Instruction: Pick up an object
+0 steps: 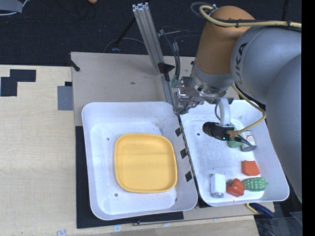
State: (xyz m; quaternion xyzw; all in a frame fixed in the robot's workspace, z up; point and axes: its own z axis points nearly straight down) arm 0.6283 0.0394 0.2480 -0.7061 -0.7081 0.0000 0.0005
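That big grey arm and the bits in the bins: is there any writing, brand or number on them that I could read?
"KU": dark letters running down the grey arm, the rest of the word curving out of sight.
Small bottle in the right bin: it carries a label, too small and blurred to read.
White block: no readable marking.
Yellow plate in the left bin: plain, no text.

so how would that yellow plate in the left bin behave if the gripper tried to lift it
The yellow plate looks stiff and probably light, like moulded plastic. It lies flat and wide in the left bin, so two fingers would likely struggle to get under its low rim. Its smooth surface may slip; rolling or tipping seems unlikely.
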